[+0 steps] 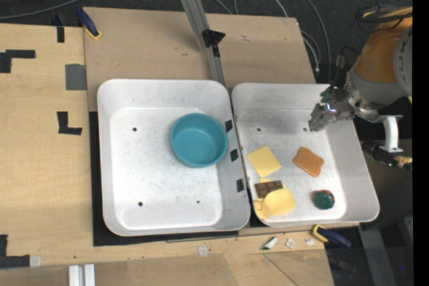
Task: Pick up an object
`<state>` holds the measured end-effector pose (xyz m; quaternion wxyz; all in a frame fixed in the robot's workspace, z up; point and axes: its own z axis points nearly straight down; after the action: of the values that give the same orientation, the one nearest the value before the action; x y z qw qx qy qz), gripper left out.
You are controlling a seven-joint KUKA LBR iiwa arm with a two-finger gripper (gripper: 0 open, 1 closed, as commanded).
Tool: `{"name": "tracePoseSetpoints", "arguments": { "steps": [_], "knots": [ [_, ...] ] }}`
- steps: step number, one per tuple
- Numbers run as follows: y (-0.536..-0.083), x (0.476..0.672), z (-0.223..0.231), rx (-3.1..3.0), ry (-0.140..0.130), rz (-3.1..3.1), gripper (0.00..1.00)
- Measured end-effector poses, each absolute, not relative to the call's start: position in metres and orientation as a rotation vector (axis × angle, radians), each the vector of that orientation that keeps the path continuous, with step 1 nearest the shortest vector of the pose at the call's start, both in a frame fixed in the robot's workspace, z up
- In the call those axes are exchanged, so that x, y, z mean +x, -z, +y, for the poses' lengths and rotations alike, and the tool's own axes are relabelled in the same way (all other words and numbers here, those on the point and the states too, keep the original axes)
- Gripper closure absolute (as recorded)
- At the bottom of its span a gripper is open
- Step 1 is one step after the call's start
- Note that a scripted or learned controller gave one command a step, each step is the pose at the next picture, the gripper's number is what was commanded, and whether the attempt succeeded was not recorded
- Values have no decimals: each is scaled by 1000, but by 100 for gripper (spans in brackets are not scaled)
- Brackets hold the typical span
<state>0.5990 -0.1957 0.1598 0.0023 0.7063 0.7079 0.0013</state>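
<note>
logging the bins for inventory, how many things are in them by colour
Blue: 1, the bowl in the left bin
Yellow: 2, the flat square and the rounded lump
Orange: 1, the slab
Brown: 1, the small block
Green: 1, the small round thing
Total: 6

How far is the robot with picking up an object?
Nothing looks picked up yet. The gripper hangs over the upper part of the right bin. The orange piece, yellow square and green ball lie on the bin floor. The whole grasp and lift remain.
</note>
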Motion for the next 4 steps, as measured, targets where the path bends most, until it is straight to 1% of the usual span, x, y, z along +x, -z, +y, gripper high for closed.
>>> {"name": "tracePoseSetpoints", "arguments": {
  "steps": [1,2,4],
  "knots": [
    [-221,597,-189,2215,-4,2221,100],
    [-239,598,-188,2219,-1,2223,100],
    [-219,599,-73,2215,0,2231,100]
  ]
}}
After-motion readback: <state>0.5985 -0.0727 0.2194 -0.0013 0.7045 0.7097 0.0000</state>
